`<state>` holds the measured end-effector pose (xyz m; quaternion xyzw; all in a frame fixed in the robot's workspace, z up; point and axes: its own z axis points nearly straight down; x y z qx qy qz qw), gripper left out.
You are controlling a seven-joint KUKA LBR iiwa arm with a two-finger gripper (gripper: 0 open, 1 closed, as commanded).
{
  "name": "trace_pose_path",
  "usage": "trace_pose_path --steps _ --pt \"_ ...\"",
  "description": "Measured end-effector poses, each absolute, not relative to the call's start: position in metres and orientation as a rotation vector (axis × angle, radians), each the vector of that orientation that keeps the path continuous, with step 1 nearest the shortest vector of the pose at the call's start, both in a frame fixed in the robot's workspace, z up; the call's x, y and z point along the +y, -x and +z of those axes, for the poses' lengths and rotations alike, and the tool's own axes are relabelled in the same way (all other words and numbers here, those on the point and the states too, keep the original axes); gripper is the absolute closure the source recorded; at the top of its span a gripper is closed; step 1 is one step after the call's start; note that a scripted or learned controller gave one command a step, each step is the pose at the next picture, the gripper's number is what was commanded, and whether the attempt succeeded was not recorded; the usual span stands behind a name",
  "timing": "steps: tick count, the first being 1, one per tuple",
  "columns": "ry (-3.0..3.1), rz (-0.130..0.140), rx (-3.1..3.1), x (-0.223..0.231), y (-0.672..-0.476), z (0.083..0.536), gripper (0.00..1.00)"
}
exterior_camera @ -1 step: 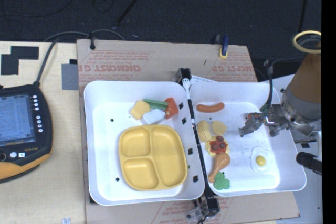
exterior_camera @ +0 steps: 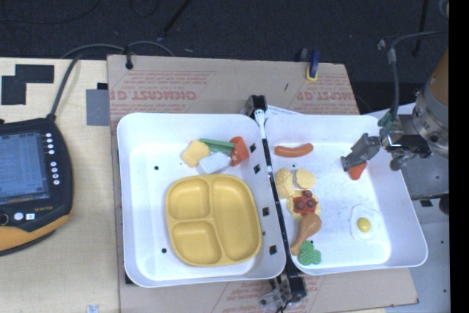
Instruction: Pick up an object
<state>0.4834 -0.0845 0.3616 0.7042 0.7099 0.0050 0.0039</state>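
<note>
I see the gripper (exterior_camera: 357, 160) above the right bin (exterior_camera: 410, 245), near its right wall, and a small orange-red piece (exterior_camera: 357, 171) sits at its fingertips. It looks clamped between the fingers, though the view is small there, so I say this with some care. I think the piece hangs a little above the floor, because the pick is meant to lift it free.

The right bin also holds a sausage (exterior_camera: 293, 150), a fried egg (exterior_camera: 363, 224), a drumstick (exterior_camera: 306, 228) and a green piece (exterior_camera: 309, 255). The left bin (exterior_camera: 139, 231) holds a yellow divided plate (exterior_camera: 212, 220) and some toy food behind it.
</note>
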Motion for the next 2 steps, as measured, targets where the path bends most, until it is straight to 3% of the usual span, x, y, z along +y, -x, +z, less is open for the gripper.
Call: trace_pose_path --steps 1,2 --pt "-2.221 -0.005 2.227 -0.088 -0.483 0.362 1.0" --pt "-2.23 -0.014 2.233 -0.044 -0.48 0.22 1.0"
